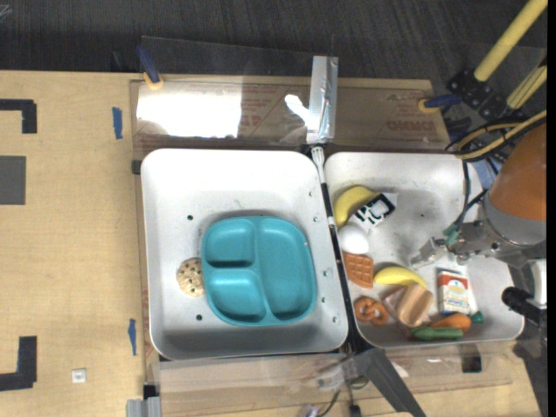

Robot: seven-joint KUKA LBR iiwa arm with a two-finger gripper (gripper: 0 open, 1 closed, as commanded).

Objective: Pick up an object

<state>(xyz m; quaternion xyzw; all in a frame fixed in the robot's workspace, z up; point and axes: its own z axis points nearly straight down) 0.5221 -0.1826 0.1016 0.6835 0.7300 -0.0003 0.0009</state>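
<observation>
Gripper (pixel 434 248) low over right bin (pixel 417 176), fingers can't tell apart or together. Below it: banana (pixel 398 276), bread roll (pixel 412 303), small carton (pixel 453 292), carrot (pixel 448 323), pretzel (pixel 371 310). Left bin (pixel 165 233) has teal divided plate (pixel 258 268), cookie (pixel 190 276) touching its left edge.

You look down on a tan wooden bench (pixel 61 259) with black squared markings near its left edge and strips of blue tape (pixel 117 122). Beyond its far edge lies dark grey carpet (pixel 261 7). A clear, glaring plastic sheet (pixel 226 107) stands at the back.
</observation>
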